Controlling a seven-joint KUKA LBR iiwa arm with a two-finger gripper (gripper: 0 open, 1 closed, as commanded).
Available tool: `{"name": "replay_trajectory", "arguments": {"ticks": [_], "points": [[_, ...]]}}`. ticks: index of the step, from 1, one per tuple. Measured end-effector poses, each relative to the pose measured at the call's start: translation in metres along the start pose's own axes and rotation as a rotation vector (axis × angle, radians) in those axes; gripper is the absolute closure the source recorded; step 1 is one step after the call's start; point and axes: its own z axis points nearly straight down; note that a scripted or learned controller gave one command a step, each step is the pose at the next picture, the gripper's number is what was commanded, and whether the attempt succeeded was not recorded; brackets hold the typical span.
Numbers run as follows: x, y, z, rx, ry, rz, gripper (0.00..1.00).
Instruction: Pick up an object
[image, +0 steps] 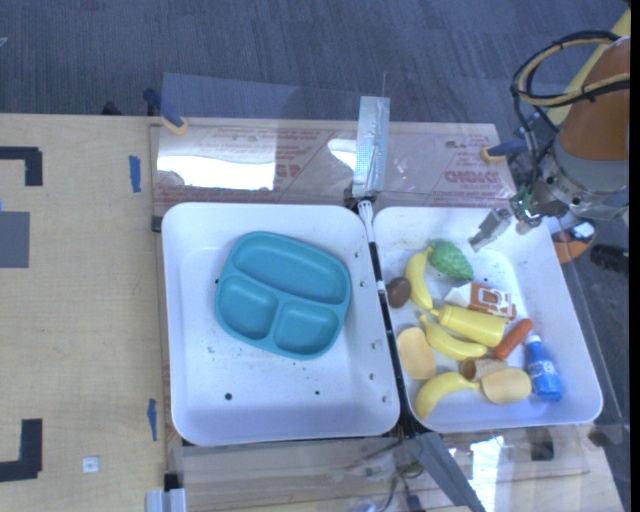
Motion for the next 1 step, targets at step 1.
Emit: {"name": "replay_trajectory", "arguments": {"ticks": [1], "points": [[0.0244, -0.0142, 0.0932, -0.001, 0.001, 0.044, 0.00]]}}
